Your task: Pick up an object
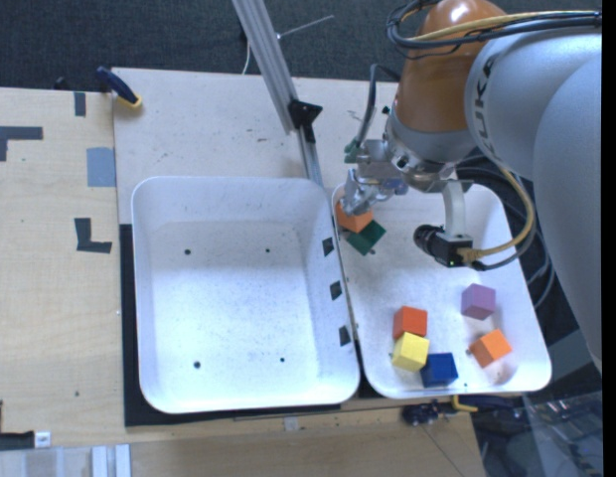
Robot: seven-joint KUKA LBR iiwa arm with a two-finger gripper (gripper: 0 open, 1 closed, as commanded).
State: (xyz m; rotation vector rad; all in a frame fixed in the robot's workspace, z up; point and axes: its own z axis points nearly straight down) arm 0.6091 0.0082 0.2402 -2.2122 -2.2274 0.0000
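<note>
**Two bins, one block at the gripper**

Two shallow white bins sit side by side on your bench. Start with the biggest thing you see: the grey arm (546,117), which comes in from the right, its orange band (442,63) bulging above the wrist. It reaches over the far left corner of the right bin (522,296), close to the wall shared with the left bin (149,266).

Next, look at the left bin: its floor carries only dark specks. A slanted metal rail (273,63) runs down from the top edge to the far rims where the bins meet.

Now the gripper (358,205). It points down at the far left corner of the right bin, and you can see an orange block (355,222) directly under its tip, seemingly between the fingers, with a dark green block (368,238) touching it just below. You cannot tell for sure from this angle whether the fingers truly pinch the orange block or only rest on it, and their width is hidden by the wrist.

The remaining blocks lie well apart from the gripper, toward the near side of the right bin: an orange-red block (410,321), a yellow block (410,351) touching it, a blue block (439,369) beside that, a purple block (478,301), and another orange block (491,347) near the right rim.
</note>
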